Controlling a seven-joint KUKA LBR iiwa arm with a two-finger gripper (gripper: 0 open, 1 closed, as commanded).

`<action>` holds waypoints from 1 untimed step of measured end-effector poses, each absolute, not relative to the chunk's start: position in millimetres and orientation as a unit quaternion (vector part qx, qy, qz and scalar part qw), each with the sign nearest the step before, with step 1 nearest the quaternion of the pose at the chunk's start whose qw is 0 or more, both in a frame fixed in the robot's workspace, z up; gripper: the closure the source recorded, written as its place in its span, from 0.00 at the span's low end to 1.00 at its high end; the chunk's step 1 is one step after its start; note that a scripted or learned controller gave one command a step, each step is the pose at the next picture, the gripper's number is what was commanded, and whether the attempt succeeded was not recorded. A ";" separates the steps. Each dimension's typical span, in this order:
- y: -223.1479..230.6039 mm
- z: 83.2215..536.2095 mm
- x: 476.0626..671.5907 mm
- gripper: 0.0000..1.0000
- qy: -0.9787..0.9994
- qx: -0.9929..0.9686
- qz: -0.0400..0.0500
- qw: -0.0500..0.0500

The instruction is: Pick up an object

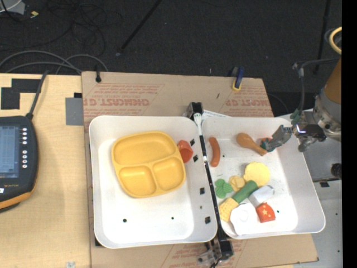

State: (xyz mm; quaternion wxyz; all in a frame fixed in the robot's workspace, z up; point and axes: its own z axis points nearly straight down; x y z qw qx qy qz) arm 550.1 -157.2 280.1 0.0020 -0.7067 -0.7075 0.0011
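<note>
The right bin [301,205] holds several toy foods. A brown drumstick [248,142] lies near its back, and a red-brown sausage [214,151] lies by the divider. A yellow round piece [257,173], green pieces [234,190], a corn piece [227,208], white pieces [245,215] and a red block [266,213] crowd the front. My gripper [275,139] reaches in from the right, low over the bin's back, its tip right beside the drumstick's right end. Nothing is seen held in it.
The left bin [111,216] carries a yellow divided plate [148,163], with a red piece [184,150] against its right side. A black clip [196,109] sits at the divider's far end. A teach pendant [14,155] lies at the far left on the bench.
</note>
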 end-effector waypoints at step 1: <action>-158.1 289.3 550.2 1.00 -0.708 -0.707 0.002 0.003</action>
